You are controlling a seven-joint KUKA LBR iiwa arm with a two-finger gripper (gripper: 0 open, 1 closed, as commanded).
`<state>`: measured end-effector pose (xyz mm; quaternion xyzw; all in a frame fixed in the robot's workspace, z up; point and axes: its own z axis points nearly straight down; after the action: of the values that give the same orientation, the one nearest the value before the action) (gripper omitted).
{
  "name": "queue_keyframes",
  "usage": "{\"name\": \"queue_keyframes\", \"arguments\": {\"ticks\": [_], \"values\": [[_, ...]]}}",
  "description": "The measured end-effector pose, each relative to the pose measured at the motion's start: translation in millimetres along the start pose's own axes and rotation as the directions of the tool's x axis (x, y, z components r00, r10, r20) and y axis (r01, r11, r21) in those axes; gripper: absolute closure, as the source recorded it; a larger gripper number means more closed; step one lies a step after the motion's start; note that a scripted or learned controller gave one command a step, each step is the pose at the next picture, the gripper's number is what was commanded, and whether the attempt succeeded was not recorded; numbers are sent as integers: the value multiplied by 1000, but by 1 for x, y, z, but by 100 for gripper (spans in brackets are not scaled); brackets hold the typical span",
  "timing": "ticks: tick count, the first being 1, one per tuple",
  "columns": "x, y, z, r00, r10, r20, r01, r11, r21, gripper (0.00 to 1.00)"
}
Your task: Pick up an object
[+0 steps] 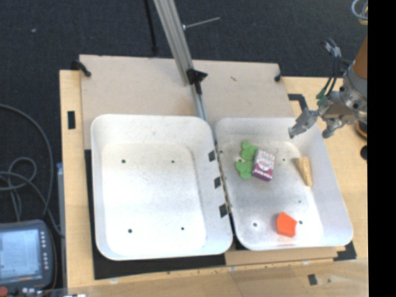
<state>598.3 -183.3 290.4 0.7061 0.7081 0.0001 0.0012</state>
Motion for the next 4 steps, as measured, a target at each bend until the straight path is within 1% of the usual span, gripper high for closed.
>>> {"name": "queue_keyframes", "arguments": {"ticks": [1,3,4], "values": [[0,0,0,1000,-1,0,1,1000,0,0],[2,14,92,1000,0,0,0,1000,5,0],[-9,10,142,1000,4,0,-4,1000,5,0]]}}
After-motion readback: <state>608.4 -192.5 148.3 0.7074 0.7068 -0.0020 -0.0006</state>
